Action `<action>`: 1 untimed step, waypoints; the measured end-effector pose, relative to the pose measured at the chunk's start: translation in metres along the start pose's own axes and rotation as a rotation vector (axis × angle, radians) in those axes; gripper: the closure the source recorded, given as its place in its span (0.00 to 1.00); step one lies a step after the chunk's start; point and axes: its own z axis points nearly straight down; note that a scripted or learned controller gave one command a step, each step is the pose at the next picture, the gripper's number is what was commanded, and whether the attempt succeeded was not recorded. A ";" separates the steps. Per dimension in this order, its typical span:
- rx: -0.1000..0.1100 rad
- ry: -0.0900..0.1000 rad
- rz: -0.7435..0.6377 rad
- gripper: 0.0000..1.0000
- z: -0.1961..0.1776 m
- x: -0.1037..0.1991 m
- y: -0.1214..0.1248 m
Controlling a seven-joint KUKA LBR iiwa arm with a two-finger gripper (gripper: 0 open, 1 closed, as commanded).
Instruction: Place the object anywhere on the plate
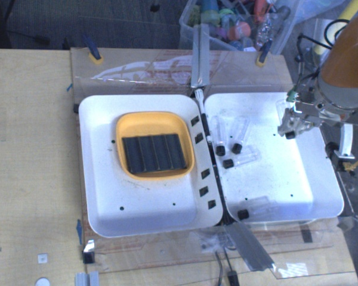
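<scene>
Two white bins sit side by side on the bench. In the left bin (101, 207) lies a yellow plate (124, 127), and a dark ribbed slab (154, 154) rests flat on it. In the right bin (298, 189) I see several clear tubes with black caps (234, 145), scattered near the divider; one of these is probably the object to move, but I cannot say which. Further right, the gripper (290, 127) hangs above the upper right part of this bin, well apart from the tubes; if it is open or closed I cannot tell. To do the step well, I think the arm should go left to one tube lying alone, come straight down, and close across its narrow body.
</scene>
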 end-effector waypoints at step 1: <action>-0.005 -0.001 -0.240 1.00 -0.051 0.021 0.055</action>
